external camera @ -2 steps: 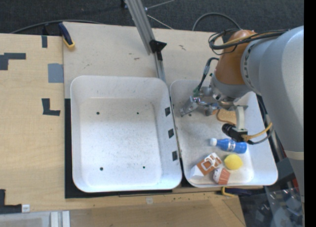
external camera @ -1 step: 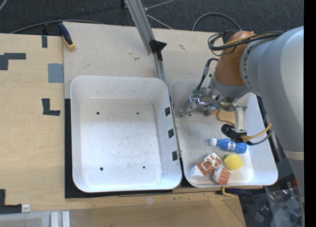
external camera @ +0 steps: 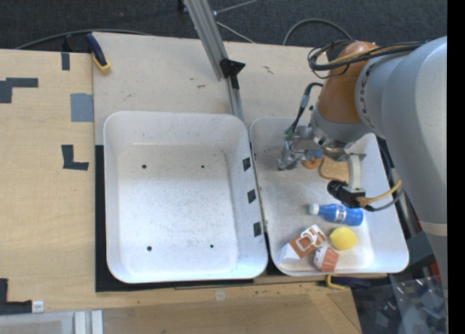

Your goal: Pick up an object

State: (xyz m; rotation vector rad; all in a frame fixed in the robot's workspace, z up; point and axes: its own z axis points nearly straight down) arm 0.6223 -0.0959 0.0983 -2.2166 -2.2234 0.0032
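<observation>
While fingers (external camera: pixel 289 158) hang low in right bin (external camera: pixel 272 202), spread unclear, blue bottle (external camera: pixel 340 214) well apart

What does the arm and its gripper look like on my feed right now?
The arm is bulky, rounded and light grey, with an orange band above the wrist. Black cables loop around that band. The gripper is small, dark grey metal.
</observation>
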